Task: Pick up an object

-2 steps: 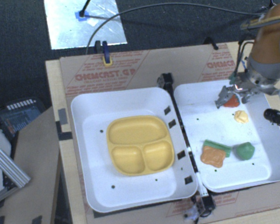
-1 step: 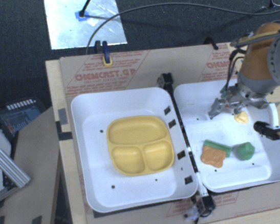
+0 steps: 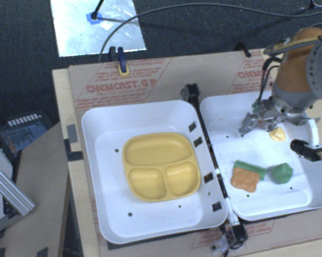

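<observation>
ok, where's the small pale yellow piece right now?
In the right white bin, near its right wall, just below the end effector and above the green toy.

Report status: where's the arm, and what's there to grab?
Gripper low over the right bin, nothing seen held. Orange piece, green piece and small yellow piece lie loose there. Yellow tray in left bin.

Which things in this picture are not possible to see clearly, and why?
1. Gripper: small and blurred in the camera view; open or shut cannot be told.
2. Pale yellow object: partly under the wrist; its shape is unclear.
3. Orange object: the green object lies across its top edge.
4. Arm: cut off by the right edge.
</observation>
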Controlling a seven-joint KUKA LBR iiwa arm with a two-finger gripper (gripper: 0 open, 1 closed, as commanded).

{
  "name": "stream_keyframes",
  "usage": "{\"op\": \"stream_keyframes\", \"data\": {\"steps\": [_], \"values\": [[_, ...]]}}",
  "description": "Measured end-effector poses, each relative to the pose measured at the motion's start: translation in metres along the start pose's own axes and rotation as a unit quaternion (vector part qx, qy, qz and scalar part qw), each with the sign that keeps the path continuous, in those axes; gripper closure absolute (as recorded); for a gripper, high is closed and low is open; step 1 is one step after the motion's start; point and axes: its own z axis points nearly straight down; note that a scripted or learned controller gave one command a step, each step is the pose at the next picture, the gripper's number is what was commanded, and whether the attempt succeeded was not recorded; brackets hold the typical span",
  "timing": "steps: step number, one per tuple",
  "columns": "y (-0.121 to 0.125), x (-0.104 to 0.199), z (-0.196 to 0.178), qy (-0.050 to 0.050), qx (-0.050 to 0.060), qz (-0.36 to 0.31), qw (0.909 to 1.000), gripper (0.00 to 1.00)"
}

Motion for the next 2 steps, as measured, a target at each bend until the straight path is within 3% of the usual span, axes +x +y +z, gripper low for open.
{"op": "stream_keyframes", "data": {"steps": [1,2], "values": [[0.001,0.000,-0.012,0.000,-0.002,0.000,1.0000,1.00],[0.007,0.001,-0.077,-0.001,-0.004,-0.001,1.0000,1.00]]}}
